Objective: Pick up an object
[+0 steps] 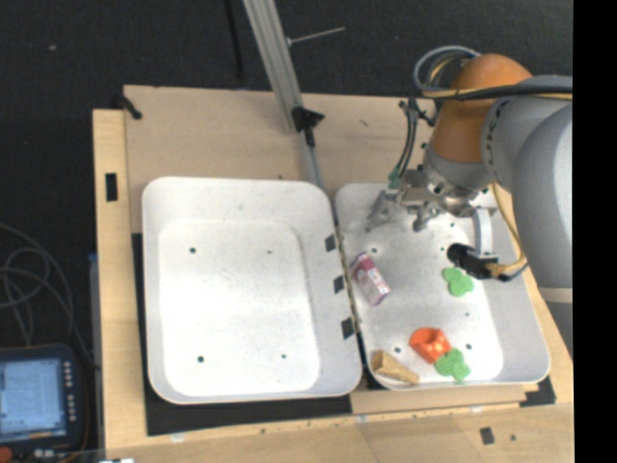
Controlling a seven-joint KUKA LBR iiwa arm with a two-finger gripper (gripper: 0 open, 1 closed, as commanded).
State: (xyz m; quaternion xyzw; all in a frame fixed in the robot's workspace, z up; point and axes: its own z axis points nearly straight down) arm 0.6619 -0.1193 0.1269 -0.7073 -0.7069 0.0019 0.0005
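Lowest at the left, off the bench's (114, 287) edge, sits a small lit screen (31, 394) with dark cables (29, 268) looping on the floor behind it.

On the bench, the left bin (241, 287) shows a white floor marked with a few dark dots. The right bin (506, 340) holds all the loose things. Along its front wall lies a tan wedge (393, 365), and just to its right a green piece (451, 366) touches an orange lump (429, 341) that sits slightly behind it. Farther in, near the bin's left wall, a small pink and white packet (370, 278) lies at a slant. A second green piece (458, 282) lies toward the right side, well apart from the packet.

Behind these, over the rear of the right bin, hangs the gripper (394, 225). Its two fingers (378, 214) are spread apart with nothing between them, and it touches none of the things. The grey arm (530, 162) with its orange band (472, 114) crowds the bin's rear right corner.

Small black clips (339, 284) sit between the two bins. At the back, a slanted aluminium post (275, 46) rises from the bench.
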